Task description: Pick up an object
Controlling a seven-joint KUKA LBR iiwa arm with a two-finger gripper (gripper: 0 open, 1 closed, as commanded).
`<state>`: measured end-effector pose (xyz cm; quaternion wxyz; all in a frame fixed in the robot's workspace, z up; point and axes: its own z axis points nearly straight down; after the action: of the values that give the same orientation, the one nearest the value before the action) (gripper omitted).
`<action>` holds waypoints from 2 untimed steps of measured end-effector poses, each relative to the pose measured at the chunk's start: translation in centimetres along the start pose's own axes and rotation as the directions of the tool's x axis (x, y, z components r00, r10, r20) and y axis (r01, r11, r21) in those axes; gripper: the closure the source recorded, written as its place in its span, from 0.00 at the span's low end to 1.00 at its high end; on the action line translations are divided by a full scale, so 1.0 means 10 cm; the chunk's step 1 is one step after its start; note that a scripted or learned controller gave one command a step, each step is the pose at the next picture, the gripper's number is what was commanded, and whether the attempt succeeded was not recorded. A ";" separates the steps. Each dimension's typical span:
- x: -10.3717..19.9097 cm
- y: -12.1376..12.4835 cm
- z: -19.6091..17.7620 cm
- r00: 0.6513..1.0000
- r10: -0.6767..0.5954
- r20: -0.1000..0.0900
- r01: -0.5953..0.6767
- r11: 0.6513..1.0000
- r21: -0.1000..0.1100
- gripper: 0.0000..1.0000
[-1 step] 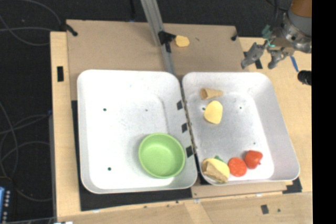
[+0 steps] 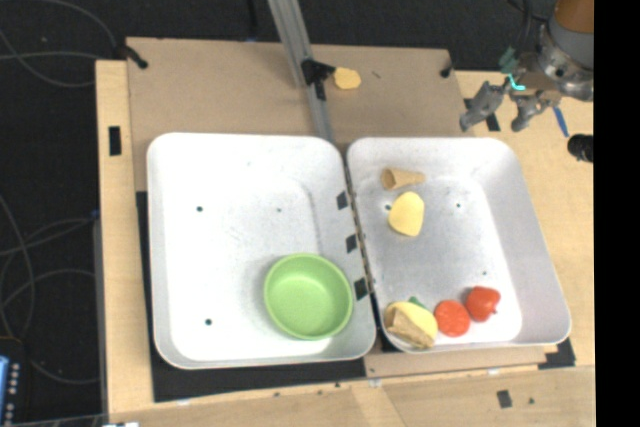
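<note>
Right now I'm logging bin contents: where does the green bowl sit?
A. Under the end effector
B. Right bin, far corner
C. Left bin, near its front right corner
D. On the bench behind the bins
C: the green bowl rests in the left bin, toward the front edge beside the divider.

Tan bench (image 2: pixel 120 245) bears two white bins (image 2: pixel 230 205) side by side; yellow piece (image 2: pixel 347 78) behind them
</note>
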<state>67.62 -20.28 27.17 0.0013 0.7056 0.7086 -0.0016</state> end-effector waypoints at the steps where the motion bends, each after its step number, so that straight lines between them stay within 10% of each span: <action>1: 0.02 0.03 0.62 1.000 -0.001 -0.001 0.001 1.000 0.005 0.00; 2: -0.09 -0.01 1.20 1.000 0.005 0.000 -0.005 1.000 0.004 0.00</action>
<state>67.56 -21.23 15.22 -0.0001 0.7073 0.7069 -0.0027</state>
